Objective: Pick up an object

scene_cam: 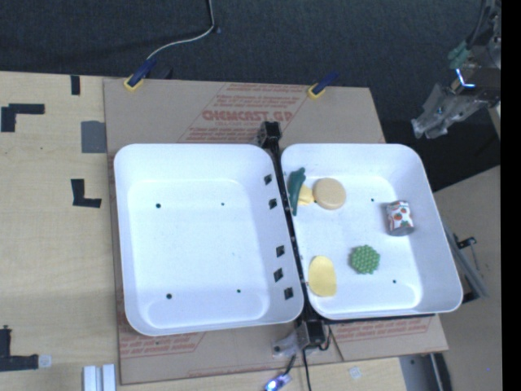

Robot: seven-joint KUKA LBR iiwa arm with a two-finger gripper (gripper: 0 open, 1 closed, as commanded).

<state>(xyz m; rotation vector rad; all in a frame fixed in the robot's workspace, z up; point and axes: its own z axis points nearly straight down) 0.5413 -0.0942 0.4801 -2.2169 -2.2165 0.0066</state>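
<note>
The right bin [423,296] holds several small objects. A tan round disc [330,193] lies near its far left, beside a teal and yellow piece [298,188] against the divider. A small red and white block [399,217] sits at the right side. A green bumpy ball [365,259] and a yellow oval [322,276] lie toward the near edge. My gripper [433,120] hangs at the upper right, outside the bin and beyond its far right corner, well apart from every object.
The left bin [130,243] sits beside the right one, with black clips [281,251] along the shared rim. Both rest on a cardboard sheet [236,112] held by blue and yellow clamps [140,74]. A cable [207,15] runs across the dark backdrop.
</note>
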